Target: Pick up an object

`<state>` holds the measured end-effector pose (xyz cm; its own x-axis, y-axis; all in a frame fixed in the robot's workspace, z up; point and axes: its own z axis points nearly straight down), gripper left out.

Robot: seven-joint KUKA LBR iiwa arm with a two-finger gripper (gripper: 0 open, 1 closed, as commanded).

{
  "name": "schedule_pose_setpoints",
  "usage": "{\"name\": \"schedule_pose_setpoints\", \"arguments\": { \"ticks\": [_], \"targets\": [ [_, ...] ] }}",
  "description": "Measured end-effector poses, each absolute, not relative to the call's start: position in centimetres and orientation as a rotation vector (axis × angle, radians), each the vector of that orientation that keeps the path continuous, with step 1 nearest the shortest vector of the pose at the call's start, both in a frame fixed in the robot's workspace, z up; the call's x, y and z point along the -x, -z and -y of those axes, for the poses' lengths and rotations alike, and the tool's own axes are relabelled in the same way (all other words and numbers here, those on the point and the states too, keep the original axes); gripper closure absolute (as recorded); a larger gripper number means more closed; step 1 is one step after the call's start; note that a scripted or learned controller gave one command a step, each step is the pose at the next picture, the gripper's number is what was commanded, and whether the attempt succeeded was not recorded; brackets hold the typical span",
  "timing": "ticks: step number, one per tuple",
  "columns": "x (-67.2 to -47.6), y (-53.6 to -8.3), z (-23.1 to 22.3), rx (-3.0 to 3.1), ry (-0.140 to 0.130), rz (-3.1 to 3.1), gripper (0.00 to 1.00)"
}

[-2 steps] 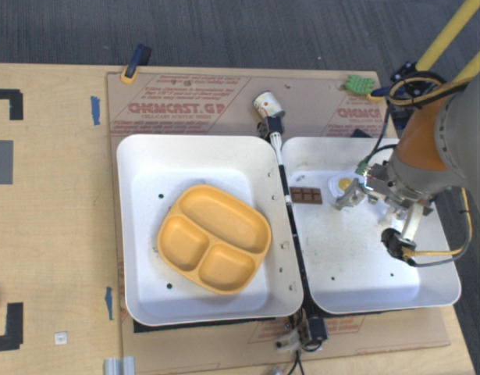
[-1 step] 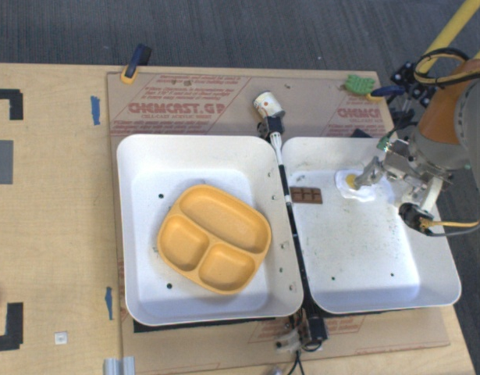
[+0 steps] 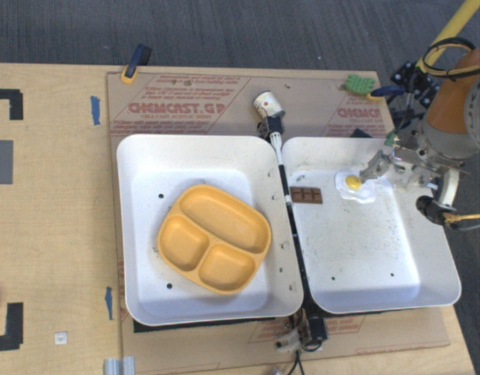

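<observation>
Gripper [image 3: 375, 168] low over right bin [image 3: 380, 287], near its far right corner; finger opening hard to judge, cannot tell if anything gripped. Fried egg toy [image 3: 355, 186] just beside fingertips, to left. Chocolate bar [image 3: 307, 196] further left. Yellow divided plate [image 3: 215, 237] well apart in left bin [image 3: 146, 170].

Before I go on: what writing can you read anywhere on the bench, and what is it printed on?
"CHEMCAST. G P": red print on the brown board behind the left bin; the last letters are unsure.
"CHEMCAS": red print on the same board behind the right bin, cut off by the arm.
Smaller red lines above and below both: too blurred to read.
No writing can be made out on the yellow tray, chocolate bar or fried egg.
</observation>
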<state>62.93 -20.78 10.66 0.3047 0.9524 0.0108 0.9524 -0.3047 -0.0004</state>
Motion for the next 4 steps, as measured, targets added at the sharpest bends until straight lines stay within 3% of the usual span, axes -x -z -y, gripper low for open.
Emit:
{"name": "schedule_pose_setpoints", "arguments": {
  "ticks": [1, 2, 3, 4],
  "targets": [
    [-65.9, -10.8, 20.8, 2.56, 0.008, 1.81, 0.0],
    [-66.1, -12.1, 21.0, 2.566, 0.006, 1.818, 1.0],
    [-64.0, -16.4, 15.1, 2.911, -0.003, 1.174, 1.0],
    [-64.0, -16.4, 15.1, 2.911, -0.004, 1.174, 0.0]
  ]
}}
